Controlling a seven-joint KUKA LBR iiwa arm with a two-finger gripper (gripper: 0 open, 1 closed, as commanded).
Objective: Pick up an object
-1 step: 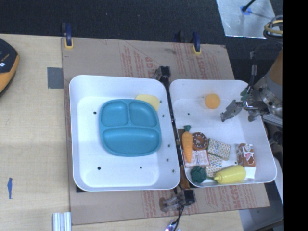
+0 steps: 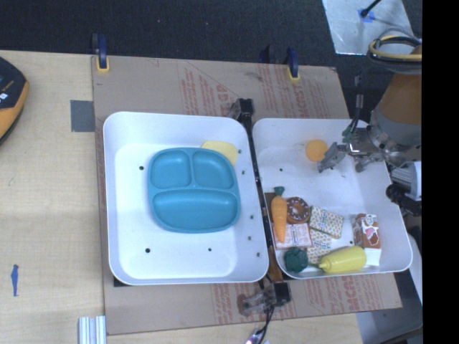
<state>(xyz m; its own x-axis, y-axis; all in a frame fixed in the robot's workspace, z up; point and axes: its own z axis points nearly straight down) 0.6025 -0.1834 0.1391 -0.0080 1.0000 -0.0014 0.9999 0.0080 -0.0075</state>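
- The bench (image 2: 43, 213) is pale wood with a cardboard sheet (image 2: 179, 84) on it, under both bins; clamps hold the sheet's far edge.
- Nearest in the right bin (image 2: 287, 138): a yellow squash (image 2: 343, 260), a green piece (image 2: 295, 260), a carrot (image 2: 279, 218), a donut (image 2: 297, 210), crackers (image 2: 326, 223) and a red-and-white packet (image 2: 367, 231), crowded together at the near wall.
- The left bin (image 2: 122, 192) holds a blue tray (image 2: 192, 190); a yellow piece (image 2: 222, 149) is half hidden behind it.
- An orange ball (image 2: 315, 150) lies apart, further back.
- The gripper (image 2: 346, 156) hangs just right of the ball, fingers apart, nothing between them.
- Red printing on the cardboard is too faint to read.
- Beyond the bench is dark carpet; the arm is cut off at right.
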